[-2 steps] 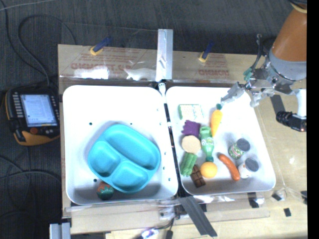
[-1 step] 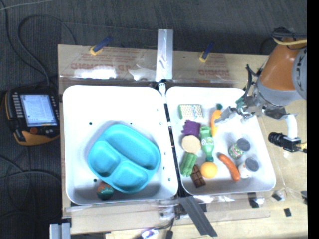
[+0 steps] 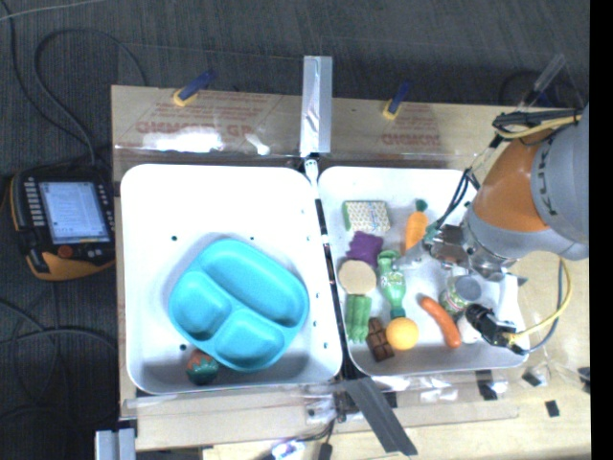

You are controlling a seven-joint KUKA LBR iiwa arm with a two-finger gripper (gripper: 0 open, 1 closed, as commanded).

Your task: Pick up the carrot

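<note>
The carrot (image 3: 415,229) is orange with a small green top and lies tilted in the upper middle of the right bin (image 3: 335,353). My gripper (image 3: 460,291) hangs over the right side of that bin, to the right of and below the carrot and apart from it. Just below the gripper lies a longer orange-red piece (image 3: 442,321), close to the gripper's lower end; nothing can be seen held.
The right bin also holds a pale cracker-like block (image 3: 366,216), a purple piece (image 3: 365,247), a beige disc (image 3: 355,276), green pieces (image 3: 390,282), a brown block (image 3: 378,339) and a yellow-orange ball (image 3: 402,333). A blue divided plate (image 3: 239,303) lies in the left bin.
</note>
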